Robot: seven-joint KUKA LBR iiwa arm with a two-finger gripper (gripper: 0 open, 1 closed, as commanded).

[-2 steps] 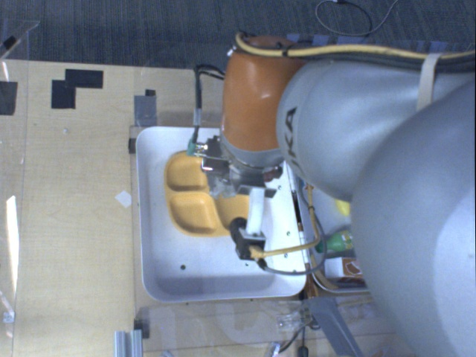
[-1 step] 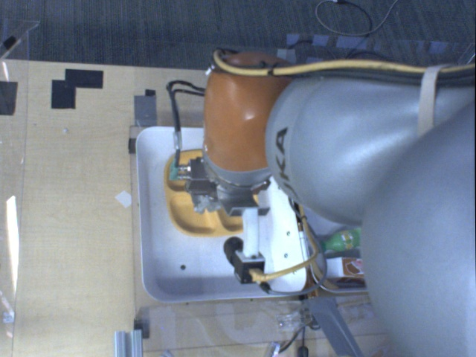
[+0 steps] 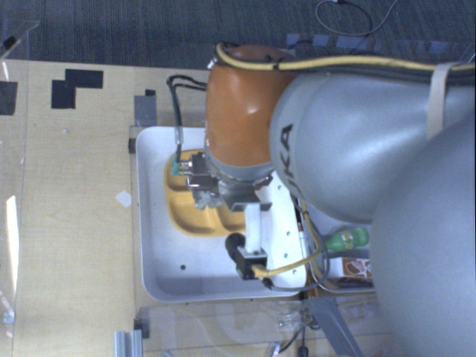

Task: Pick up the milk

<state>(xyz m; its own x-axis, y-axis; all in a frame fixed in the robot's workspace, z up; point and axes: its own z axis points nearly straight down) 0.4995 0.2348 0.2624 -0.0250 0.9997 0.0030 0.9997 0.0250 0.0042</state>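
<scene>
Grey arm (image 3: 357, 140) hangs low over the white bin (image 3: 156, 274), reaching for milk (hidden underneath, I guess); its gripper (image 3: 206, 190), grabbing or not I cannot tell, must next close on it.

The bin (image 3: 160, 274) is white and the thing (image 3: 182, 218) in it is yellow. The arm (image 3: 349, 147) is grey with an orange band (image 3: 238, 103), and the bottle (image 3: 348, 239) beside it is green. The bench (image 3: 67, 214) is pale wood with black patches (image 3: 74, 88), and the floor (image 3: 149, 13) is dark with thin stripes

Grey arm (image 3: 349, 147) reaching from right, tool (image 3: 204, 188) pointed downward
</scene>
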